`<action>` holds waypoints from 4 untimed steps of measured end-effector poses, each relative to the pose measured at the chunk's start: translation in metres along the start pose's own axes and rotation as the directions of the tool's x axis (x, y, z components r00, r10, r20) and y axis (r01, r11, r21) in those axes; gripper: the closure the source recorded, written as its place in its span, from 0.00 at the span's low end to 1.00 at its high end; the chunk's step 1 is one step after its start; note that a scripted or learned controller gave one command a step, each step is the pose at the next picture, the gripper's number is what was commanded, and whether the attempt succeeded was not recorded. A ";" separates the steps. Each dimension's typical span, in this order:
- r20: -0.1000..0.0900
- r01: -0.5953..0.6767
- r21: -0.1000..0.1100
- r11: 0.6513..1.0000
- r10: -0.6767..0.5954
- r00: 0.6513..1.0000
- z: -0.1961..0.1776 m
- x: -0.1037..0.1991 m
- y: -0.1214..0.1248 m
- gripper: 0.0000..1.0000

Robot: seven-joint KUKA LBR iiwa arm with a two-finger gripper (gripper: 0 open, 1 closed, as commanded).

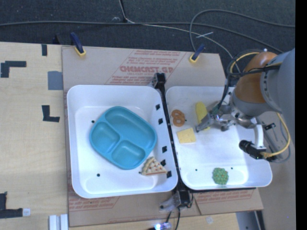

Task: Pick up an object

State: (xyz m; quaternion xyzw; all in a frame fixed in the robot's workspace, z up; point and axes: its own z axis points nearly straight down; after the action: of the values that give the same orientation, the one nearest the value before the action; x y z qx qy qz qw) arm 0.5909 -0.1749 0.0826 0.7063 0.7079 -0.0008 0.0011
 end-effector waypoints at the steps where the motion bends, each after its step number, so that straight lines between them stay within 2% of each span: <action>1: 0.002 0.000 -0.004 1.000 0.000 1.000 -0.014 -0.001 0.002 1.00; 3: -0.002 0.000 -0.002 1.000 0.000 1.000 -0.114 0.012 -0.003 1.00; 4: -0.001 0.000 -0.005 1.000 0.000 1.000 -0.177 0.012 0.000 1.00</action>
State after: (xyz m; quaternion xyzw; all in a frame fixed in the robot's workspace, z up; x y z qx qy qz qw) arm 0.5908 -0.1627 0.2600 0.7064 0.7078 0.0014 0.0027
